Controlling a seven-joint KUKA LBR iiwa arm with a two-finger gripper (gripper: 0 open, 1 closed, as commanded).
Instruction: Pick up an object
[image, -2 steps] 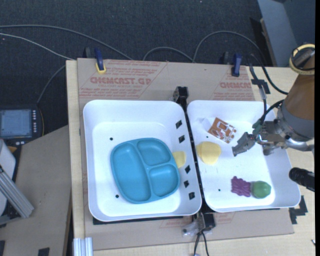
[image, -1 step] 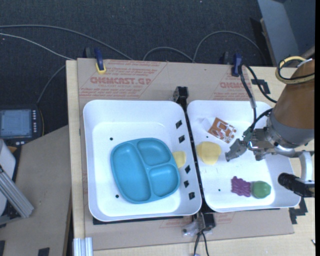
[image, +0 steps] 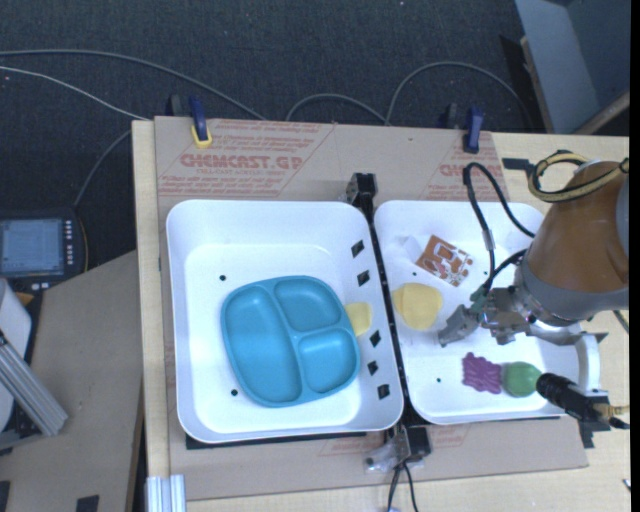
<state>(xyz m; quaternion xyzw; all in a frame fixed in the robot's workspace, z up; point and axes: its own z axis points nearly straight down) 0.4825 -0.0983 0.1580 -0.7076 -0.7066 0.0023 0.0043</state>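
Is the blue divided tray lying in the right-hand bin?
No, the blue divided tray lies in the left bin, beside a small yellow piece.

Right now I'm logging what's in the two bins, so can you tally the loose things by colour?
Blue: 1, the tray
Yellow: 2, a small piece beside the tray and a bigger lump
Brown and white: 1, the patterned packet
Purple: 1, the bumpy toy
Green: 1, the ball
Total: 6

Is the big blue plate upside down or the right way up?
Right way up. The blue plate lies flat in the left bin, its three hollow sections facing up.
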